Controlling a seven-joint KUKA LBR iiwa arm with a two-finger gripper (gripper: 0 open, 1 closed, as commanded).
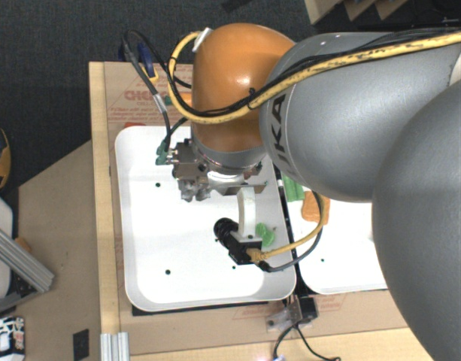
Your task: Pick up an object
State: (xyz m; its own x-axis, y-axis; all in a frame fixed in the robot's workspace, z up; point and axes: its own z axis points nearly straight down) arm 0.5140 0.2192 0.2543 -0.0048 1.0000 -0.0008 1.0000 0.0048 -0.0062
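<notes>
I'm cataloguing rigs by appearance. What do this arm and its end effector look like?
The arm is smooth, rounded grey casing with a glossy orange band above the wrist. Dark lettering on the grey is partly hidden. A yellow cable with dark flecks runs along it. The end effector is compact grey metal.

We see a tan flat bench [104,201] carrying one shallow white plastic bin [144,273] and a second white bin [343,273] just beside it.
</notes>
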